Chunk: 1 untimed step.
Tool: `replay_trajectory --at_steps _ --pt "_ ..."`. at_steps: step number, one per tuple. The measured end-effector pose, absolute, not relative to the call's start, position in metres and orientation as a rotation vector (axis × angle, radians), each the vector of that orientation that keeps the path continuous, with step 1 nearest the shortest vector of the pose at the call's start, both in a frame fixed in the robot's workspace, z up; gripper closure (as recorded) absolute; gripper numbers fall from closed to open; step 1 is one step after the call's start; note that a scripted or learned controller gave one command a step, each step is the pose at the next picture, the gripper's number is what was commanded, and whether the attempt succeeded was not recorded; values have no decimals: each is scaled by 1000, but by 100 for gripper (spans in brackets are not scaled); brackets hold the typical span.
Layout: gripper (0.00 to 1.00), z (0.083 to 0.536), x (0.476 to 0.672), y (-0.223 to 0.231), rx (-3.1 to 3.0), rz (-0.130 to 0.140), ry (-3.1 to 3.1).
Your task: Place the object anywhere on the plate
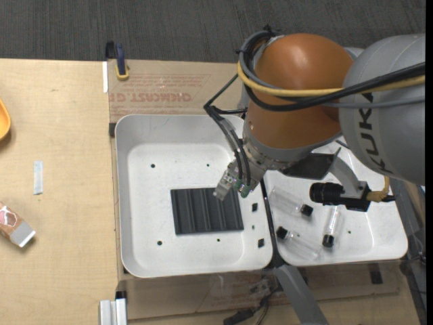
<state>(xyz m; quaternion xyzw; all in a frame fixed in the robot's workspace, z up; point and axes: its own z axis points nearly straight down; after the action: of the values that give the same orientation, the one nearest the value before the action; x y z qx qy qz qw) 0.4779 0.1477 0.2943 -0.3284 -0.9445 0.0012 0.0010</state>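
Pincer point(228, 185) hangs over the left bin point(135, 181), above the upper right corner of the dark ribbed plate point(203, 212), which lies flat near the bin's middle.

Pincer state: you cannot tell. The tip is small, seen from above, and crowded by the orange wrist. Something pale with a green fleck sits at the tip, and it may be a carried piece or robot hardware.

Thing to place: judged to be one of the clear tubes point(329, 227) with black caps. Several lie loose in the right bin point(379, 246), well apart from the plate.

Step in hand, as judged: set-down on the plate.
- Move toward the plate's middle before lowering; the present spot is at the corner.
- Lay a round tube along the ribs so it does not roll off.
- Release low, not from height.
- If nothing is carried, a pick from the right bin comes first.

Hard to make out:
- The arm covers the right bin's upper left part and the wall between the bins.
- The tubes are transparent on white with faint outlines, so their count is uncertain.
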Motion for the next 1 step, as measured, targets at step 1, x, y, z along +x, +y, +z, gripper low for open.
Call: replay_trajectory --at_steps 1 --pt "100 291 479 136 -609 0 -3082"
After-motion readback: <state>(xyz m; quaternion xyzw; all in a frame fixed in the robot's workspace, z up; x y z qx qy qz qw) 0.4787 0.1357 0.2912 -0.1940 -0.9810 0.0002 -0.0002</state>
